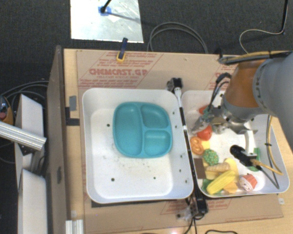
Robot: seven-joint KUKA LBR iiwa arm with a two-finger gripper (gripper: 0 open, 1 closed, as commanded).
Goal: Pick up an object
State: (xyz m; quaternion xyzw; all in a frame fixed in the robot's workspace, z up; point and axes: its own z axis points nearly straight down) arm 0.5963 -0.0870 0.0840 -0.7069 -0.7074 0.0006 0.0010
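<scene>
Teal plate [141,130], white bins [102,179], yellow corn [220,182], green vegetable [211,157], orange slice [197,147].

A divided plate [141,129] lies in the left bin [132,177], toy food [220,181] in the right bin [278,172].

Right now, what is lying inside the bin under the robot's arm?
Toy food in the right bin: a red piece, an orange piece, a green piece, a yellow piece. The arm covers the bin's far corner, so anything there is hidden.

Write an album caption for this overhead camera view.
Robot arm holds its pincer over toy food in the right bin; a teal divided plate lies in the left bin.
</scene>
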